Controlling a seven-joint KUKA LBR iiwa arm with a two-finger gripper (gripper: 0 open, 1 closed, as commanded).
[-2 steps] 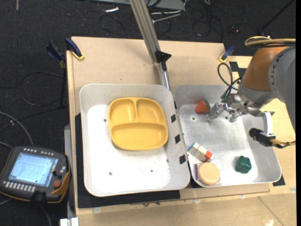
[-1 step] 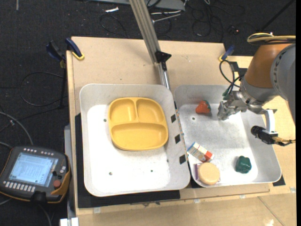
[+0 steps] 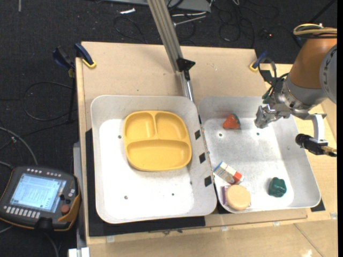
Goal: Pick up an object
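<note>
Strawberry (image 3: 231, 122) near right bin's (image 3: 300, 159) far edge | probably light, hard plastic, slippery | grab across its middle | gripper (image 3: 261, 121) just beside it, finger state can't tell

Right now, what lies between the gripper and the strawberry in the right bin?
In the camera view, just bare white bin floor separates the gripper from the strawberry.

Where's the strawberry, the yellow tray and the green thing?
strawberry (image 3: 231, 122), camera view, middle of its red body
yellow tray (image 3: 157, 153), camera view, floor of its big compartment
green thing (image 3: 277, 187), camera view, its top middle
</note>
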